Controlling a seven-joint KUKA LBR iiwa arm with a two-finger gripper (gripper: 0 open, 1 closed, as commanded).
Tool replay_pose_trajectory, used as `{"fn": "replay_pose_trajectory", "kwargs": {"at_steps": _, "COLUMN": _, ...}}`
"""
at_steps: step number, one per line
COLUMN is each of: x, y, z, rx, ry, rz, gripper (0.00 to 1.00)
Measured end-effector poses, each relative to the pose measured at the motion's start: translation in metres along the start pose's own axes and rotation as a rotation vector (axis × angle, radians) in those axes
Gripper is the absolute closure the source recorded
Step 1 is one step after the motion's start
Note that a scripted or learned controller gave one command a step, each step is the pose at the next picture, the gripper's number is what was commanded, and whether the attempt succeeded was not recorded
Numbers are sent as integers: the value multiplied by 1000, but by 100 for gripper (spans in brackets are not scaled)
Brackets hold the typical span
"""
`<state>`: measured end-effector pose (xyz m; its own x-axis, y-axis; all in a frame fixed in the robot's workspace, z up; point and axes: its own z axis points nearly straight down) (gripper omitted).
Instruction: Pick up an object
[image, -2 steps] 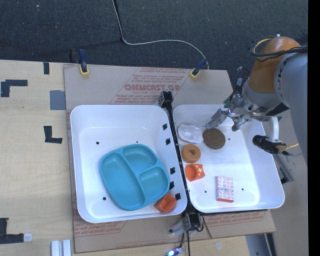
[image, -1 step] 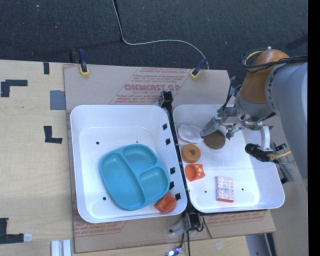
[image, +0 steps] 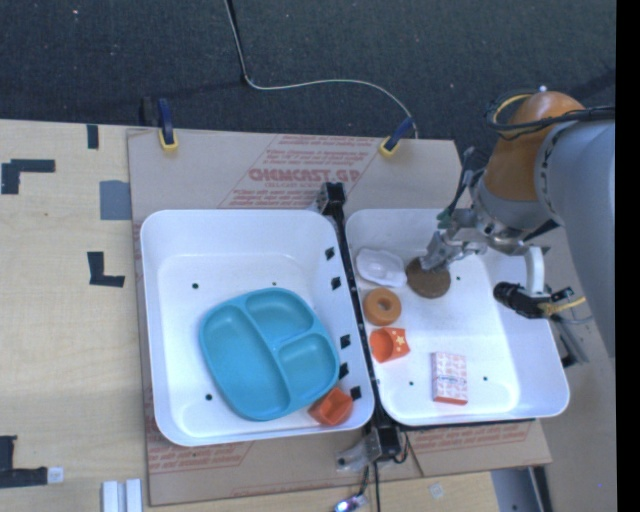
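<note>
My gripper (image: 436, 262) is lowered at the upper middle of the right bin (image: 520, 400), directly on the brown round object (image: 430, 281); whether it is spread or pinching, I cannot tell. The object rests on the bin floor, so grasp and lift remain.

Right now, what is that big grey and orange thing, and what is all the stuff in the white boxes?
That is a robot arm, seen by one camera looking down from above. It reaches in from the right. At its tip is a gripper, its hand, lowered right at a brown round thing; I cannot tell if it holds it. The right bin also has a small white piece, a donut, an orange thing and a little pink-and-white packet. The left bin has a blue divided plate and another orange thing.
</note>
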<state>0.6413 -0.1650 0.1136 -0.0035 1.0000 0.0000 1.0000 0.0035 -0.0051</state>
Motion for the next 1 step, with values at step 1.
{"fn": "replay_pose_trajectory", "kwargs": {"at_steps": 1, "x": 2, "y": 4, "z": -42, "rx": -7, "ry": 0, "rz": 1, "gripper": 100}}
